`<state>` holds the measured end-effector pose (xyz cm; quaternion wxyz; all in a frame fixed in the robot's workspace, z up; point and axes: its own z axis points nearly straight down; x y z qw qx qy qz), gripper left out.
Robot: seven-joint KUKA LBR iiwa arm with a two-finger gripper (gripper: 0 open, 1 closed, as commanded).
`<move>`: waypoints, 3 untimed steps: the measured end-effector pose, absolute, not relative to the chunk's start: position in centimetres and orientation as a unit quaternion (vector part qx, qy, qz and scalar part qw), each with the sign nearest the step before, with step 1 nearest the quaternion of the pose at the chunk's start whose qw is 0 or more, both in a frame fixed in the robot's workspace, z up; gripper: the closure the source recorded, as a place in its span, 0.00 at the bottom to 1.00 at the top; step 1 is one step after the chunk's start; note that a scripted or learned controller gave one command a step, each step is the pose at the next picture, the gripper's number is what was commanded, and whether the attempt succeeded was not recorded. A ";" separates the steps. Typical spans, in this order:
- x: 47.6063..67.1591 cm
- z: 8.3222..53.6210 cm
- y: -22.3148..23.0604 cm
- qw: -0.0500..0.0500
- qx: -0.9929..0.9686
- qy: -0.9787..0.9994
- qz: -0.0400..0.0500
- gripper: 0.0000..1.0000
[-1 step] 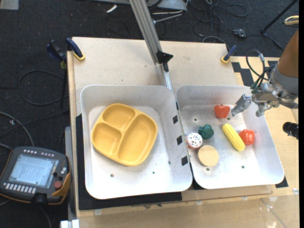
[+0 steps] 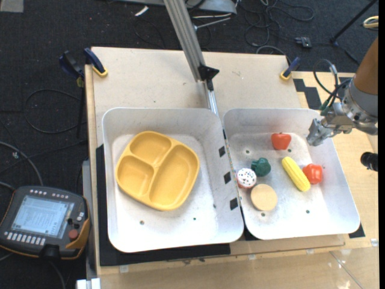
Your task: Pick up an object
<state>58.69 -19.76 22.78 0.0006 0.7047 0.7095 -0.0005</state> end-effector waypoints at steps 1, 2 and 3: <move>67.1 12.4 -12.9 0.000 0.704 0.710 0.001 1.00; 66.9 12.8 -13.3 0.001 0.706 0.708 0.000 0.00; 67.0 13.9 -13.3 0.002 0.705 0.709 0.000 1.00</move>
